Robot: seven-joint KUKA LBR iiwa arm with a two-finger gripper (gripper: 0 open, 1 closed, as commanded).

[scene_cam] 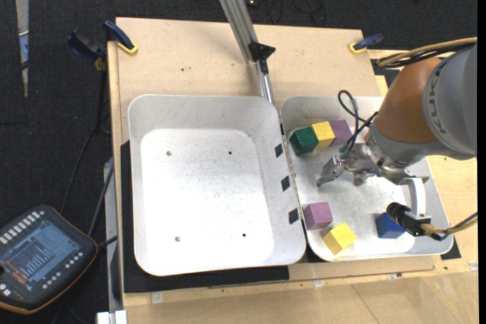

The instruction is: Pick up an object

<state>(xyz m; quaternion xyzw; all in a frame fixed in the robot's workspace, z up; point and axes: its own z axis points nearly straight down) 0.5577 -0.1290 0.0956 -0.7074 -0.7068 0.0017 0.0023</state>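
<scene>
White plastic forms both shallow bins; the left bin (205,186) is larger in view, and the right bin (357,250) holds the blocks. Above the right bin hangs the grey, orange-banded arm (425,114), with its metal gripper (332,172) over bare bin floor, touching no block; whether its jaws are spread, I cannot tell. Small cubes lie around it: green block (304,139), yellow block (324,133) and purple block (340,130) clustered behind, another purple cube (317,214), yellow cube (339,237) and blue cube (389,226) in front.
</scene>
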